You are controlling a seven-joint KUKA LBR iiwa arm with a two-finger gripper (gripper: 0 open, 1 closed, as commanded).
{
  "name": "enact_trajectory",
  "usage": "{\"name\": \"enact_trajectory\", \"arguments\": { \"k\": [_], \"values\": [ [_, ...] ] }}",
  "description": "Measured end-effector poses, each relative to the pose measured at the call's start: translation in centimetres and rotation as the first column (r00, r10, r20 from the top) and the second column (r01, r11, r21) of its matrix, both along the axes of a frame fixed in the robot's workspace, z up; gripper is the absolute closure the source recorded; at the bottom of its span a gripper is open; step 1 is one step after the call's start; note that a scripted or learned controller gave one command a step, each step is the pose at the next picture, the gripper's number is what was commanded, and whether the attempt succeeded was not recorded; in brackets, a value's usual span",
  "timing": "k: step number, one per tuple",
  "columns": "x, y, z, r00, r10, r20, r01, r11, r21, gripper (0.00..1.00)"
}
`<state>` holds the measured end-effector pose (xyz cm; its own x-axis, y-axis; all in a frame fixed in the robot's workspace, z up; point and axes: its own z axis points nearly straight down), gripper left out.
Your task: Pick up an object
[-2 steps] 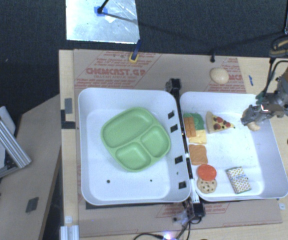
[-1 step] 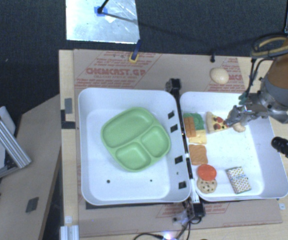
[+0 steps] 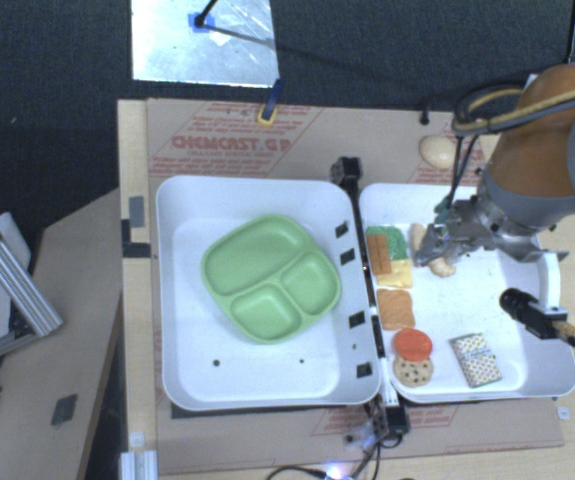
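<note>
Over right bin (image 3: 547, 373), gripper (image 3: 437, 251) by tan piece (image 3: 443, 265), axis unclear; fingers' state can't tell.

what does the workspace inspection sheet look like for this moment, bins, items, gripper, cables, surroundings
surface: bench with a cardboard sheet under two white bins, left bin and right bin, side by side.
job's things: in the right bin, green block, orange slab, red disc, cookie, patterned packet, pale pieces at the gripper.
clutter: green divided plate in the left bin; tan oval object on the cardboard behind the right bin.
grippers: gripper low over the right bin's far part; finger state not readable.
cables: black and yellow hoses looped on the arm; thin black cable across the dark floor.
surroundings: foil-like sheet beyond the bench, metal frame at left.
</note>
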<state>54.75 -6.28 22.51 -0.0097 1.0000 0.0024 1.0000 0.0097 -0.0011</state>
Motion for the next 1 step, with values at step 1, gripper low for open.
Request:
{"name": "enact_trajectory", "arguments": {
  "k": [1],
  "values": [
    [0.23,5.69,-0.55,1.000,0.001,0.002,-0.001,1.000,0.000,1.00]
  ]
}}
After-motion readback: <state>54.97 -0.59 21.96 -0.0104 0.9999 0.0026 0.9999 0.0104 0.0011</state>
